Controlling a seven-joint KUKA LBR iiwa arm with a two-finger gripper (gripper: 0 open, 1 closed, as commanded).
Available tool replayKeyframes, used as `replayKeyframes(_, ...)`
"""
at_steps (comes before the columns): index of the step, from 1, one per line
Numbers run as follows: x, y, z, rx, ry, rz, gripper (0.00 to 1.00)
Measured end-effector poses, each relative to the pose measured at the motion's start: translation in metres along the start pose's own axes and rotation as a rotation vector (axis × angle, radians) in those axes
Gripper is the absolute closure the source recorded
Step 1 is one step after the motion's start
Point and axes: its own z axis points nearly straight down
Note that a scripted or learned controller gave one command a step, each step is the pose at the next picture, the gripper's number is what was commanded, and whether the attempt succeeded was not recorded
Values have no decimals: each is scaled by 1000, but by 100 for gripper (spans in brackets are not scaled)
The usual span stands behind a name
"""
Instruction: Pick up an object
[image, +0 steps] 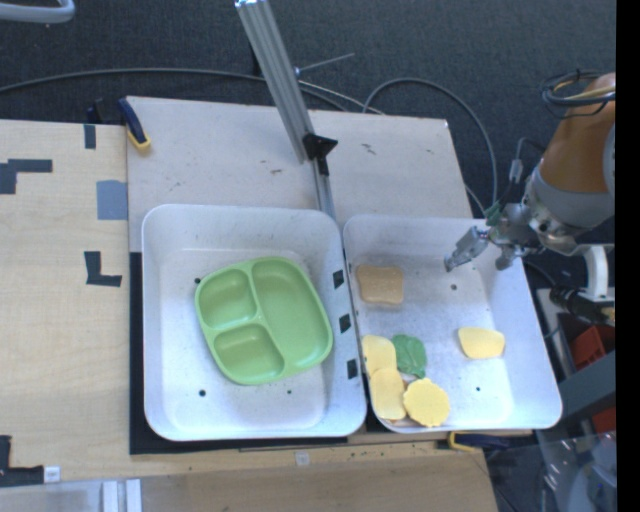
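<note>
Target pick: honestly the lone yellow piece (482, 343) looks like the easy one. It sits by itself in the right bin (530, 400), well apart from the rest.

Other options: the tan bread-like slice (380, 284) lies alone too, at the far-left side of that bin, just beside the divider. Flat though, so harder to get under, I'd guess.

Avoid: the near-left cluster, meaning two yellow pieces (383, 372), a round yellow one (427, 402) and a green leaf-shaped bit (409, 353), all touching or overlapping. A grab there probably nudges everything.

Gripper: the gripper (478, 248) hangs over the far right of the right bin, holding nothing; the fingers look slightly spread, a narrow gap.

Approach: I'd come nearer in the scene, centre over the lone yellow piece, open wider than it, then drop straight down.

Left bin: the left bin (160, 300) holds only a green divided plate (263, 320); big and awkward, skip it.
</note>
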Motion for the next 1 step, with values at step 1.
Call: replayKeyframes(1,0,0,0,0,0,0,0)
